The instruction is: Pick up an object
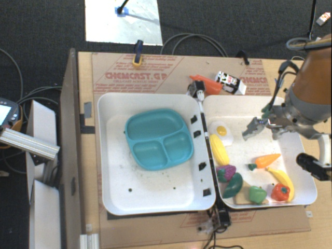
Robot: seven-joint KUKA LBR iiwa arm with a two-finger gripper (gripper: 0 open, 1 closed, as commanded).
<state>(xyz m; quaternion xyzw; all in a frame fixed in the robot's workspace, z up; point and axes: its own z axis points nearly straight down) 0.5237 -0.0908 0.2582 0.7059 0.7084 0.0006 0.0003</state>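
Here, the hand (255, 128) is seen above the right white plastic bin (311, 193), its fingers apart and clamped on nothing, with the orange toy carrot (266, 161) lying just below it.

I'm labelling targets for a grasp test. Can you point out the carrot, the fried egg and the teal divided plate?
carrot (266, 161), camera view, middle of its orange body.
fried egg (222, 131), camera view, on the yellow yolk.
teal divided plate (155, 126), camera view, floor of its large upper compartment.

toy foods (252, 180), lying in right bin (306, 191)
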